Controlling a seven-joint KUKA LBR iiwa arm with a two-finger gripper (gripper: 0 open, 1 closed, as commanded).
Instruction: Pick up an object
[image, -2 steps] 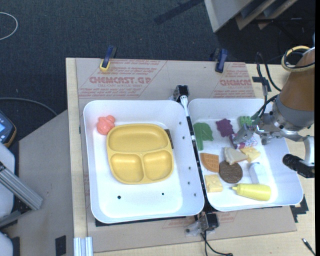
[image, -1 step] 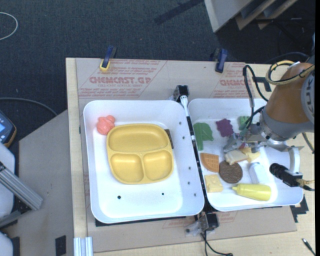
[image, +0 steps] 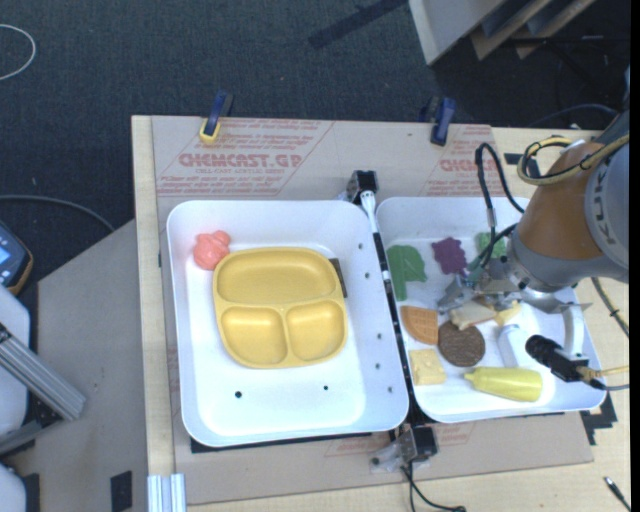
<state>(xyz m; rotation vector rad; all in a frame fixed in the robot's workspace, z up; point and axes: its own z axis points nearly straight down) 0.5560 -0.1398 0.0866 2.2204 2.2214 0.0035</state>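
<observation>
My gripper (image: 470, 300) hangs low over the middle of the right bin (image: 590, 395), reaching in from the right. Directly under it lies a small tan piece (image: 468, 317), touching a brown round disc (image: 461, 346). An orange wafer (image: 420, 324) sits just to its left. A green leaf-shaped toy (image: 406, 265) and a purple toy (image: 450, 255) lie further back. A pale yellow block (image: 428, 368) and a long yellow toy (image: 503, 381) rest near the front wall. Nothing is visibly held.
The left bin (image: 195, 400) holds a yellow divided plate (image: 280, 305) and a pink toy (image: 210, 248) at its back left corner. Another green toy (image: 487, 243) peeks out behind the arm. A white piece (image: 506, 347) lies right of the disc.
</observation>
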